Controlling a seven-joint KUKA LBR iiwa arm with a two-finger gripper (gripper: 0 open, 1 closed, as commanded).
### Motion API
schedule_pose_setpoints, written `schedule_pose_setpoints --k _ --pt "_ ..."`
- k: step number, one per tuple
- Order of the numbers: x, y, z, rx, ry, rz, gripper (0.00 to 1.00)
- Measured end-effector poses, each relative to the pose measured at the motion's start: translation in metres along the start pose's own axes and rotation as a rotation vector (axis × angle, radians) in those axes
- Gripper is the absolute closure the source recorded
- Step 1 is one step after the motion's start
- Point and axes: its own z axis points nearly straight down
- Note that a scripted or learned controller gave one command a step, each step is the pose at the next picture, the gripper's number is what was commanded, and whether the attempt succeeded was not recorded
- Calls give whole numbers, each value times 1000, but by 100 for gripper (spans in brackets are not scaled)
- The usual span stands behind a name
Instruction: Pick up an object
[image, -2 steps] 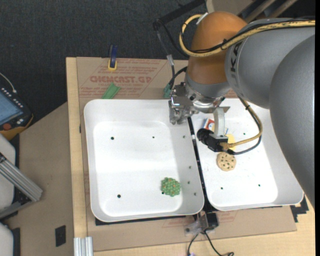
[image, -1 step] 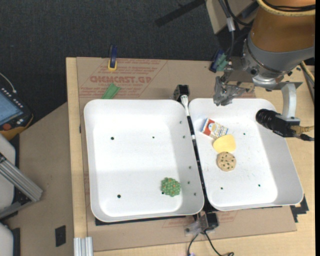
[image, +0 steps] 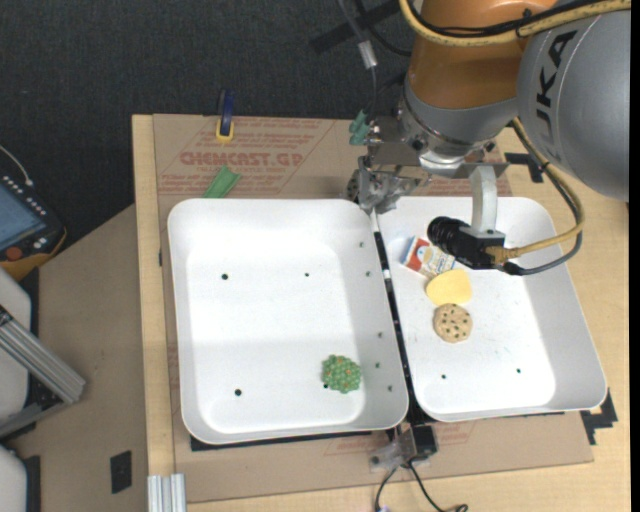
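My gripper (image: 372, 192) hangs at the back edge of the bins, above the divider between them, with nothing visible in it. In the right bin (image: 540, 390) lie a brown cookie (image: 453, 323), a yellow round piece (image: 449, 288) and a small red, white and blue carton (image: 424, 256), all in front and to the right of the gripper. A green leafy ball (image: 342, 373) rests near the front right of the left bin (image: 200, 300).
A black cable connector (image: 462, 241) hangs off the arm over the right bin, next to the carton. A green clip (image: 221, 182) and a blue and yellow clamp (image: 226, 118) sit on the cardboard behind the left bin.
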Motion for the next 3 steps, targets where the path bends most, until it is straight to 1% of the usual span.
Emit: schedule_pose_setpoints --k 1,2,3 --pt "30 -37 -20 2 1 1 100" --pt "29 -35 -29 -1 0 4 100" --pt "-2 -57 51 11 -4 10 100"
